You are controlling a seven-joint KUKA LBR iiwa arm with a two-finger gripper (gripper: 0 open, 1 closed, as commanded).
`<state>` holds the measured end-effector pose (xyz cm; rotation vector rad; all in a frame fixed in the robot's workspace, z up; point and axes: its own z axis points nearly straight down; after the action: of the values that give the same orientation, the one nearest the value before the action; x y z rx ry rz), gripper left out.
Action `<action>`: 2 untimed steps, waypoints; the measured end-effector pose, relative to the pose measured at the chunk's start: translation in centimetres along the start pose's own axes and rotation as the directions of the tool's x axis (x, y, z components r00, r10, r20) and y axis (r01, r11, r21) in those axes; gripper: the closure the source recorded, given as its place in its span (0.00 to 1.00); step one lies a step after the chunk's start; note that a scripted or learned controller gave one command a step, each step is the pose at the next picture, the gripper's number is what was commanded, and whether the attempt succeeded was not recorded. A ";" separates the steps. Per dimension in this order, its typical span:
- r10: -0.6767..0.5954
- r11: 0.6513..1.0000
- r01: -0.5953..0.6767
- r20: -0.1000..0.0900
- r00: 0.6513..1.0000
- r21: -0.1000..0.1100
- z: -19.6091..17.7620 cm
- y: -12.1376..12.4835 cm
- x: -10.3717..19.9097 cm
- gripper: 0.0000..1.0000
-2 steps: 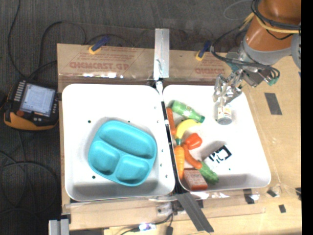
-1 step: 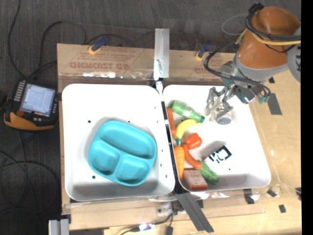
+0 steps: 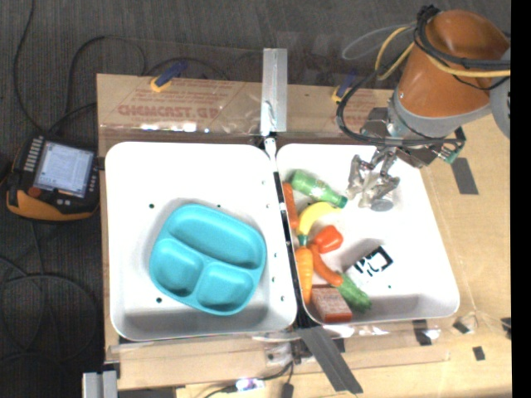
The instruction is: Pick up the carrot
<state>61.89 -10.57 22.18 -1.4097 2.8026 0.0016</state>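
Note:
An orange carrot (image 3: 304, 271) lies along the left wall of the right bin (image 3: 415, 247), tip toward the front, among other toy foods. A second thin orange piece (image 3: 289, 206) lies against the same wall further back. My gripper (image 3: 372, 187) hangs over the back middle of the right bin, up and to the right of the carrot, its fingers spread apart with nothing between them. The green bottle (image 3: 316, 188) lies just left of the gripper.
Around the carrot lie a yellow banana (image 3: 314, 216), a red-orange pepper (image 3: 328, 239), a green-tipped piece (image 3: 348, 289) and a brown block (image 3: 331, 304). A black-and-white card (image 3: 372, 261) lies mid-bin. The left bin (image 3: 133, 172) holds a blue divided tray (image 3: 209, 258).

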 end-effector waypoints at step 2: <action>-0.483 0.875 0.483 0.002 0.875 -0.002 0.5 2.0 0.3 0.00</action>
<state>60.10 -9.60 21.68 -2.0649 2.3621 0.0046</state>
